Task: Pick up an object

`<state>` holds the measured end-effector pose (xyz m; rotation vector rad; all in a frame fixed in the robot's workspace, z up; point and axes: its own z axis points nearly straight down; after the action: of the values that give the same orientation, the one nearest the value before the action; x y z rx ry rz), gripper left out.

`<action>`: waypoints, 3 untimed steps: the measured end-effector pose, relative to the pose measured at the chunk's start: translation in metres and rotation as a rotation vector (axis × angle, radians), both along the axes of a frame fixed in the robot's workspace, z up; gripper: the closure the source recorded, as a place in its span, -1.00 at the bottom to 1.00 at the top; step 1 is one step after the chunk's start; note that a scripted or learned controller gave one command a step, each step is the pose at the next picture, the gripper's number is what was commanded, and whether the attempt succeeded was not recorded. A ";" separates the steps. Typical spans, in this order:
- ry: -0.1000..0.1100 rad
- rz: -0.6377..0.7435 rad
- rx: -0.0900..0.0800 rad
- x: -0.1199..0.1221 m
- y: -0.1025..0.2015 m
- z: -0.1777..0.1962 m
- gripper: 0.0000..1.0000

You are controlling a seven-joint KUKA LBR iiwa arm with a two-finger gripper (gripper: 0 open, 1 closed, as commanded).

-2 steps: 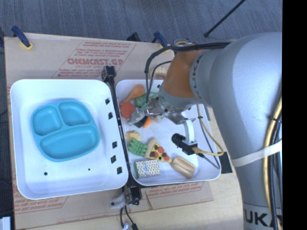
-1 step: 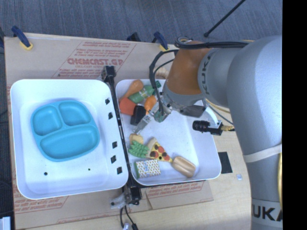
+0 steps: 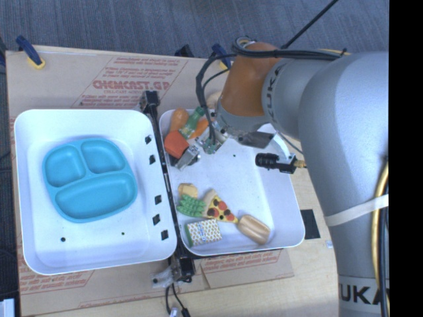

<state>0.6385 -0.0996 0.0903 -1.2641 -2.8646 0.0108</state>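
Observation:
In the right bin (image 3: 277,197), my gripper (image 3: 200,148) is low over the far left corner. It is right beside a red-orange toy block (image 3: 175,142), and I cannot tell whether it touches it. Just behind lie an orange carrot-like piece (image 3: 180,118) and a green piece (image 3: 196,117), partly hidden by the wrist. Near the front of the bin lie a green leafy toy (image 3: 190,207), a pizza slice (image 3: 219,209), a bread roll (image 3: 254,228), a checkered block (image 3: 203,232) and a small yellow piece (image 3: 188,189).
The left bin (image 3: 26,177) holds a blue divided plate (image 3: 89,178). A ridge with black clips (image 3: 158,177) separates the two bins. The grey arm (image 3: 330,124) covers the right bin's far right part. Cardboard (image 3: 125,78) lies under both bins.

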 end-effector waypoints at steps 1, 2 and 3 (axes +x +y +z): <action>-0.004 -0.055 0.002 0.000 0.003 0.001 -1.00; 0.014 0.003 0.001 0.005 -0.002 0.000 -1.00; -0.006 -0.141 0.001 0.002 0.001 0.001 -1.00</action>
<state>0.6402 -0.0986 0.0911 -1.4649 -2.7730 0.0045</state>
